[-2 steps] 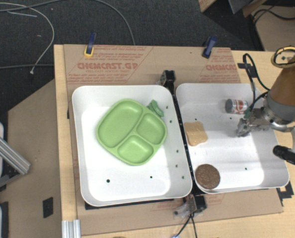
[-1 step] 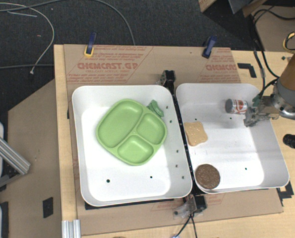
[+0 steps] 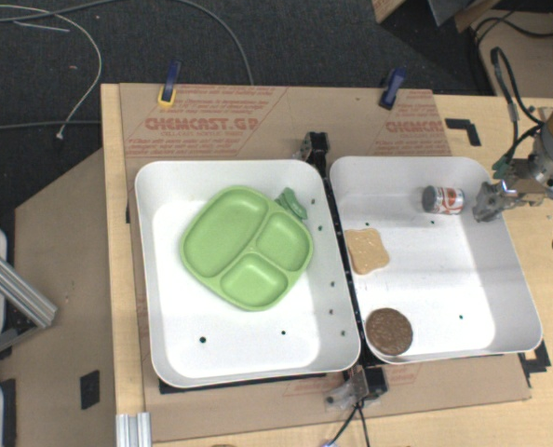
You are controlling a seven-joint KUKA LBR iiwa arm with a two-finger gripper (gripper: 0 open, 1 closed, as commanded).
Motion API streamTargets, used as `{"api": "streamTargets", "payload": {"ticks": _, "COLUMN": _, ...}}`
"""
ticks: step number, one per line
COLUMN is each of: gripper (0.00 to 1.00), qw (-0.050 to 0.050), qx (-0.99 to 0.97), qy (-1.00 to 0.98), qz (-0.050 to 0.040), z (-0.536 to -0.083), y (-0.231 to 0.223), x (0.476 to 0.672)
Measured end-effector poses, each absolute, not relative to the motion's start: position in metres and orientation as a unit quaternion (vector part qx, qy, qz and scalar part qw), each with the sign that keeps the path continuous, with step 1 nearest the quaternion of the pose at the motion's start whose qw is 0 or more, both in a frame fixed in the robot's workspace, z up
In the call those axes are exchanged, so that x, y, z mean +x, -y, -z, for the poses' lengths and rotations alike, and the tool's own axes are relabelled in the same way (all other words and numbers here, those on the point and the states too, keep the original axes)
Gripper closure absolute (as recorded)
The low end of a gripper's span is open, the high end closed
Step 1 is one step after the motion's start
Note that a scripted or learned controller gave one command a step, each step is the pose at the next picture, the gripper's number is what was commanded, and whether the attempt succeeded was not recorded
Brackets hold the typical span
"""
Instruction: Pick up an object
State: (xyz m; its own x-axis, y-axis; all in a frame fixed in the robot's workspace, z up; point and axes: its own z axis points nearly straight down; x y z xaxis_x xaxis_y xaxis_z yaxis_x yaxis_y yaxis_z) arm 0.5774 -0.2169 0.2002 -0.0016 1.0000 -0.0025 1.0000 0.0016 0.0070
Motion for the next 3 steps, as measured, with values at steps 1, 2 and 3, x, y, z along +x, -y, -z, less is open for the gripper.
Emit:
{"api": "streamTargets", "payload": {"ticks": 1, "gripper": 1.0, "qw": -0.002, "qx": 0.705, "qy": -0.71, "qz": -0.001, "z": -0.205, "y": 0.152, "x": 0.579}}
{"api": "streamTargets", "payload": {"ticks": 2, "gripper": 1.0, "qw": -0.002, "qx": 0.705, "qy": -0.71, "qz": -0.0011, "z": -0.209, "y": 0.091, "x": 0.587}}
{"api": "streamTargets", "payload": {"ticks": 3, "gripper": 1.0, "qw": -0.002, "qx": 0.705, "qy": -0.709, "qz": -0.0012, "z": -0.222, "y": 0.039, "x": 0.582}}
